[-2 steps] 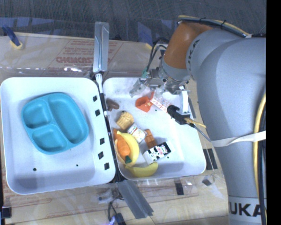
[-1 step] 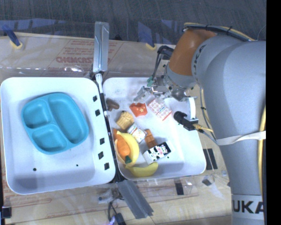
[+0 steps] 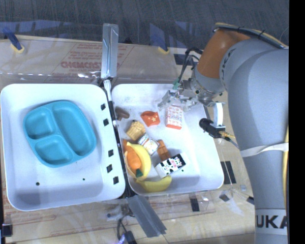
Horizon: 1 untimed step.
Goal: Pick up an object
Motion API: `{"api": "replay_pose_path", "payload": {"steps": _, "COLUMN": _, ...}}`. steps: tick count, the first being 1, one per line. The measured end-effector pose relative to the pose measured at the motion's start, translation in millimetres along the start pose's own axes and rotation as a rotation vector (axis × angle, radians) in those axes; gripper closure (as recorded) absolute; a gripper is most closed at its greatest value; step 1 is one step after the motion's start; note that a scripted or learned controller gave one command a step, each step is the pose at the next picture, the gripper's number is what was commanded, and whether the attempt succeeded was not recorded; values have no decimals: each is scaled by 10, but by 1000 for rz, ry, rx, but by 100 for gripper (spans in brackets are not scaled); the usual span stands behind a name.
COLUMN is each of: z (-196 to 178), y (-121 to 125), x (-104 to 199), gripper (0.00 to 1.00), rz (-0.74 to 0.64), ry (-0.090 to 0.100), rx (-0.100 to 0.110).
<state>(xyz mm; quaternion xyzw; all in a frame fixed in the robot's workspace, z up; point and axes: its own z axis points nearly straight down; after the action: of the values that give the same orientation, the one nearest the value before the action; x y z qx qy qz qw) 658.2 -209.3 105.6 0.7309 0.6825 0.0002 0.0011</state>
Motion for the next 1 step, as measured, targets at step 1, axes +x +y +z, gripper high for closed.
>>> {"api": "replay_pose_path", "payload": {"steps": 1, "z": 140, "y": -156, "x": 248, "gripper": 0, "rz": 43, "ry": 1, "rx": 6}}
